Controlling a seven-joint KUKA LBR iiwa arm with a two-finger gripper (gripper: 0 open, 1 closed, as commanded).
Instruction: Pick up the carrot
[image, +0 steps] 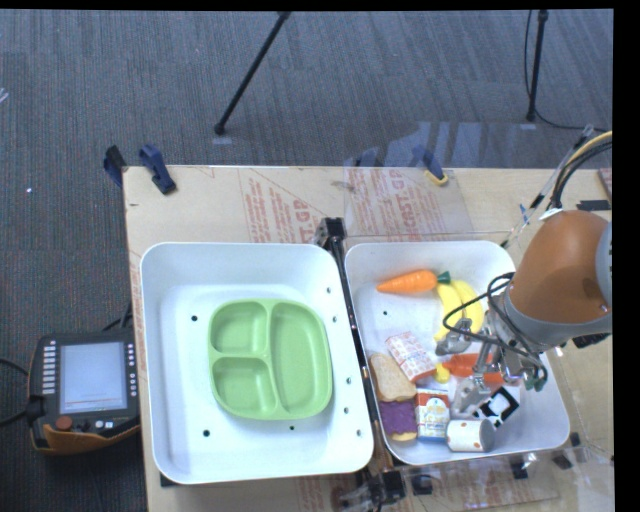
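Camera view: the orange plastic carrot with a green stub top is seen lying flat in the right shallow white bin, at the bin's far-left part, long axis roughly left-right, green end toward the right, just beside the yellow plastic banana. The two-finger gripper is placed over the bin's near-right part, above a clutter of small packets and a white can; the carrot lies up and to the left of it, well apart, with the banana between. Claw state: cannot be told, the tip is masked by cables and clutter. The grey arm with the orange band is reached in over the bin's right wall, wrist pointed down. Nothing is seen held. A shift toward the bin's far-left corner is judged necessary before descent, jaws set across the carrot's short axis.
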